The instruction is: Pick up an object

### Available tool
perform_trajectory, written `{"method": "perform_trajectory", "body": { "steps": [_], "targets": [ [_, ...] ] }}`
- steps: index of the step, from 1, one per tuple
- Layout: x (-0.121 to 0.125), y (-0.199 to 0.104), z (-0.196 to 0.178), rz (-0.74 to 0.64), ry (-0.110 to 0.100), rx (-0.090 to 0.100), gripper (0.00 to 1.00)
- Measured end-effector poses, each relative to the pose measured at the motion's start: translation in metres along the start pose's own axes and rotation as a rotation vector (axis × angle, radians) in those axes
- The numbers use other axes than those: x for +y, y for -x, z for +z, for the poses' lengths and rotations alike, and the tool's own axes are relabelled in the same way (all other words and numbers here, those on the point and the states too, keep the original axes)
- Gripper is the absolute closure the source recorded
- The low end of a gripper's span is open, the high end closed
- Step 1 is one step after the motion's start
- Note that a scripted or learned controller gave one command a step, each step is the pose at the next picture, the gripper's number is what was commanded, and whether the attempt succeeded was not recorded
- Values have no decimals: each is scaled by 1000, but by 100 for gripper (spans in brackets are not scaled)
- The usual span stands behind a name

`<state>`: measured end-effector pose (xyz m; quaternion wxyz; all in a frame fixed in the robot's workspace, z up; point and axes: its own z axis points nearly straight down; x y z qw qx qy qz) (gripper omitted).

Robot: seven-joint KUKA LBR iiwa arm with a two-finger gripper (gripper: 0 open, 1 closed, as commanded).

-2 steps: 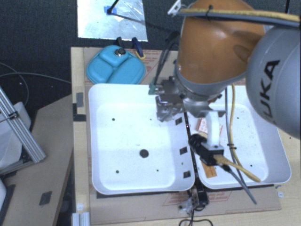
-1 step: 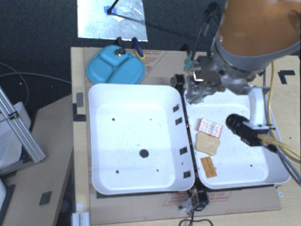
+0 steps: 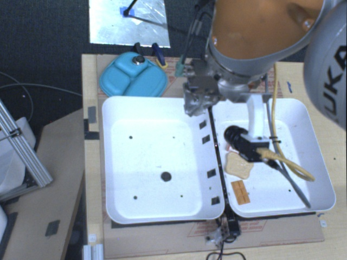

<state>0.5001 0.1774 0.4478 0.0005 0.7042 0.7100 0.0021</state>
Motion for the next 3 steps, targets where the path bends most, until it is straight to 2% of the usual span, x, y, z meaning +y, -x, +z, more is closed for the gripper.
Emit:
{"method": "perform_trajectory", "body": {
  "steps": [1, 2, 3],
  "targets": [
    [-14, 51, 10, 11, -2, -2, 100],
    [-13, 48, -1, 3, 3, 0, 100],
    [-15, -16, 67, -1, -9, -2, 100]
  ]
}}
